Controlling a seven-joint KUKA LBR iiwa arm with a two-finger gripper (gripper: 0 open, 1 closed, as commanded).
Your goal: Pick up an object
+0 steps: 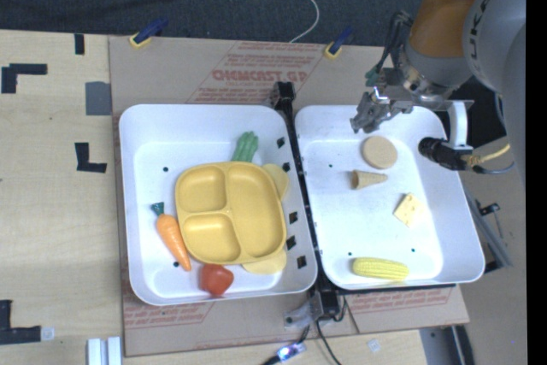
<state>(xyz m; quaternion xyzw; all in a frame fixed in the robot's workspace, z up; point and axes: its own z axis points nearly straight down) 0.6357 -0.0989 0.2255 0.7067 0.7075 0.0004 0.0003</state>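
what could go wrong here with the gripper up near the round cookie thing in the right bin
1. The gripper sits near the right bin's back wall, beside the round cookie rather than over it; a straight descent may miss it.
2. The cookie looks flat and wide, so it may slip out of a pinch.
3. The cone piece lies close by and could get nudged.

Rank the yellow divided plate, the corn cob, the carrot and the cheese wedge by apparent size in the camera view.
1. yellow divided plate, clearly largest
2-3. corn cob and carrot, too alike to rank
4. cheese wedge, smallest
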